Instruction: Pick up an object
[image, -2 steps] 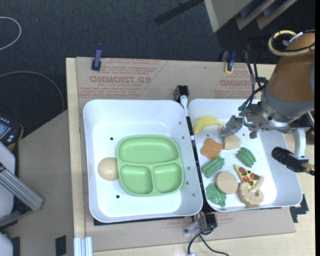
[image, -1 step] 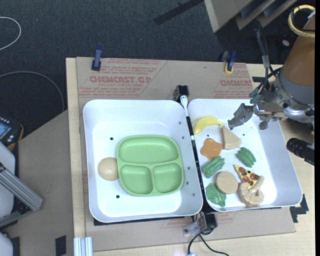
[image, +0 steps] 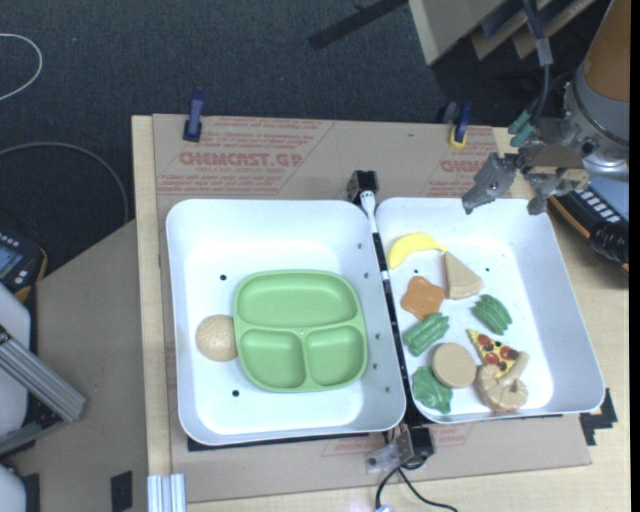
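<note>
Worktop with two white bins side by side. Left bin (image: 190, 300): green divided tray (image: 298, 330) and, touching its left edge, a round tan piece (image: 215, 337). Right bin (image: 560, 300): toy foods, including banana (image: 413, 247) and pizza slice (image: 496, 351). Tool (image: 510, 192) hovers over the right bin's far rim, fingers spread, holding nothing.

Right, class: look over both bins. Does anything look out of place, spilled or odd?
Nothing is spilled or damaged. One oddity: a round tan cookie-like piece lies alone in the left bin, touching the left edge of the green divided tray, while all the other toy food is clustered in the right bin.
</note>
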